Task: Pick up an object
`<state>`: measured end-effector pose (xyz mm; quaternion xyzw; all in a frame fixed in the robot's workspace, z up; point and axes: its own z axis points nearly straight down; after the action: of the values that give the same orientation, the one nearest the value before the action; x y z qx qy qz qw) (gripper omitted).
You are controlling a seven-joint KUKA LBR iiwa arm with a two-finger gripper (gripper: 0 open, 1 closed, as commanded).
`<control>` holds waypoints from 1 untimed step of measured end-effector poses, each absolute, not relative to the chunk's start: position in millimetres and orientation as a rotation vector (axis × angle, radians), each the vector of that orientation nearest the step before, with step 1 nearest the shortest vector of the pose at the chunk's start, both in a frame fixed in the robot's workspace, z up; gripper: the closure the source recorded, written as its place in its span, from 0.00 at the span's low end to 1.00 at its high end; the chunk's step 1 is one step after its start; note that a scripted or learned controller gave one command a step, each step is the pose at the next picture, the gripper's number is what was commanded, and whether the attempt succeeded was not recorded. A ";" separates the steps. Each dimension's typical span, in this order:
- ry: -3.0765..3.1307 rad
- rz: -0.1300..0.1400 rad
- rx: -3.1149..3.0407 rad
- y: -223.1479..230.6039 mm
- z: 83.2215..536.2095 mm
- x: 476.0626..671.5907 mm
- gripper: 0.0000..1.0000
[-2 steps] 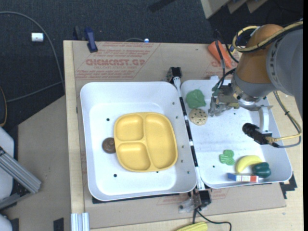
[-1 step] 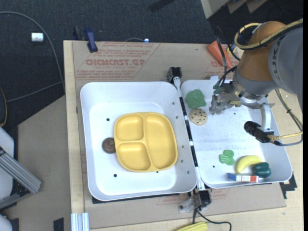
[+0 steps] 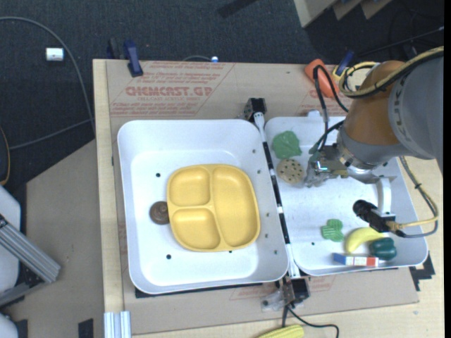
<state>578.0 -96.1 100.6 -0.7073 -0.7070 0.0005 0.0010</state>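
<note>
Hovering my gripper (image 3: 315, 169) over the right bin (image 3: 310, 248), right of frame centre, beside a tan perforated disc (image 3: 289, 169) just below a green leaf-shaped toy (image 3: 286, 144); I cannot tell its state.

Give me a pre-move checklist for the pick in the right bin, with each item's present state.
1. Gripper over right bin: ok.
2. Target chosen: tan perforated disc lies nearest, beside the fingers: ok.
3. Finger opening: cannot tell.
4. Anything held already: cannot tell.
5. Green leafy piece crowds the disc, possibly touching: not ok.
6. Banana, marker, and small green piece lie apart from the gripper: ok.
</note>
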 end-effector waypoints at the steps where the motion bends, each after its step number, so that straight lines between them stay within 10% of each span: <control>1: -2.222 0.000 -2.224 -126.3 170.8 543.7 1.00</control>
<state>543.7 -126.3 170.8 -0.7075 -0.7067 -0.0001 -0.0011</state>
